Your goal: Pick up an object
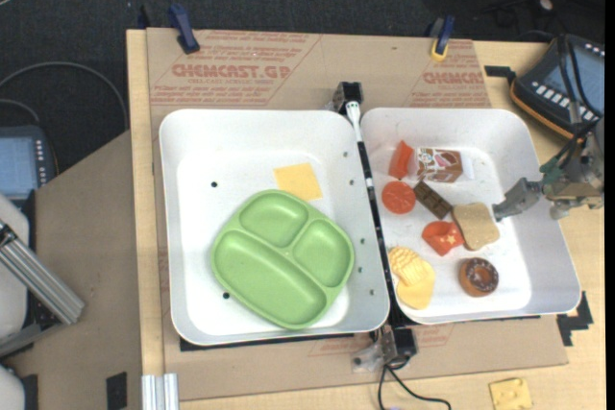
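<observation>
Cardboard-topped bench (240, 62), two white bins. Left bin (192, 149): green tray (281, 257), yellow slice (297, 180). Right bin (519, 139): toy food. Gripper (507, 205) over right bin, just beside the bread slice (476, 225), nothing between fingers; can't tell open or closed.

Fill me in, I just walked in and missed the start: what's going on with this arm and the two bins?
The gripper reaches in from the right, low over the right bin, beside a slice of bread. Nothing shows between its fingers, so nothing is picked up yet. Toy food lies around it: a chocolate doughnut, a tomato, a red pepper piece and a snack packet. The left bin holds a green divided plate and a yellow cheese slice.
</observation>
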`<state>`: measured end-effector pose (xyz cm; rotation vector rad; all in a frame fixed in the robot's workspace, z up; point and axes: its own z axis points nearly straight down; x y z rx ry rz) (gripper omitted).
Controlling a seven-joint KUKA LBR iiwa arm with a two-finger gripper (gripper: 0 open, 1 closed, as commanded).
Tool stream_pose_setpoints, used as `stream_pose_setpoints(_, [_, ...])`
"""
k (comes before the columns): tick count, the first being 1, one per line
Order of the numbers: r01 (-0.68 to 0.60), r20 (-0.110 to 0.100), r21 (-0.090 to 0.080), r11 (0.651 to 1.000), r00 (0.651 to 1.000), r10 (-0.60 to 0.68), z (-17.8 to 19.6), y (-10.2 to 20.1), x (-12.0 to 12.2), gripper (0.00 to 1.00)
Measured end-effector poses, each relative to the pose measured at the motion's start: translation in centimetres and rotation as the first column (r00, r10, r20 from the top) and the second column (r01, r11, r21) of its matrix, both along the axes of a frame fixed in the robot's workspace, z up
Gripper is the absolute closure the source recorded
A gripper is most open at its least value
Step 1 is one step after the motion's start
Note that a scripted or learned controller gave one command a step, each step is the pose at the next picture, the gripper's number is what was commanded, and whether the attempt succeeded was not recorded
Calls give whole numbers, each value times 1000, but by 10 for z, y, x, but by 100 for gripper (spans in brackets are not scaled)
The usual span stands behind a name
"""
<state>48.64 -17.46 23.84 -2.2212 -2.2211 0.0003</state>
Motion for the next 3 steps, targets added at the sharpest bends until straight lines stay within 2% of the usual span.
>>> stream_pose_setpoints(1, [-6, -13, 7, 1000, 1000, 6, -141, 67, 24, 0])
stream_pose_setpoints(2, [1, 3, -1, 1000, 1000, -1, -122, 61, 27, 100])
stream_pose_setpoints(3, [-10, 11, 2, 1000, 1000, 10, -49, 131, 69, 100])
